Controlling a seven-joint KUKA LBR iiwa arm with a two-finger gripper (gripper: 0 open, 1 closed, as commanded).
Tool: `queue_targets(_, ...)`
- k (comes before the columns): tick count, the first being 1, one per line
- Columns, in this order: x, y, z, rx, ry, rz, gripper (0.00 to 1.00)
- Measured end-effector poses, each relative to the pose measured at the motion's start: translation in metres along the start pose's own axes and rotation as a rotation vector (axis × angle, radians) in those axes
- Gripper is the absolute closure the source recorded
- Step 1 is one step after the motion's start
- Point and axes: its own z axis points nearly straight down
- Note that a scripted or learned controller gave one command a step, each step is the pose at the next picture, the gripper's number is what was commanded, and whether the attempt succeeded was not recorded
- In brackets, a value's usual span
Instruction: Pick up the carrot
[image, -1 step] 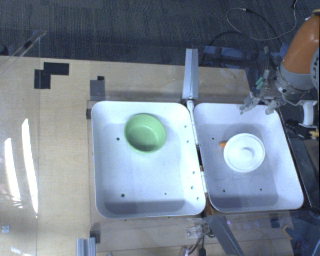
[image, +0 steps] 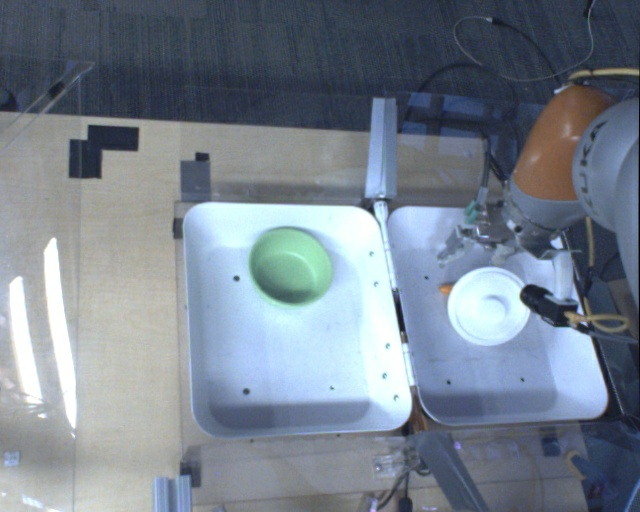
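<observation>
Peeking from under the white bowl (image: 488, 306), the carrot (image: 446, 290) lies just below the gripper (image: 462, 243), fingers spread, holding nothing

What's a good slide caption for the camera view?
Gripper above the right bin, near a white bowl hiding most of the carrot.

A pale wooden worktop (image: 110, 300) is stretching out to the left, with bright light glaring off its glossy surface in streaks. Dark grey carpet (image: 250, 50) is running along the far side. Black tape marks (image: 100, 147) are sitting near the worktop's far edge, and loose cables (image: 500, 45) are curling across the carpet.
</observation>
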Motion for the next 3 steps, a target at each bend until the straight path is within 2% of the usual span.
queue_targets(1,0.021,-0.015,0.053,-0.006,0.000,-0.207,0.00)
queue_targets(2,0.022,-0.011,0.039,-0.017,0.000,-0.209,1.00)
queue_targets(3,0.105,-0.014,-0.046,-0.007,-0.001,-0.555,1.00)
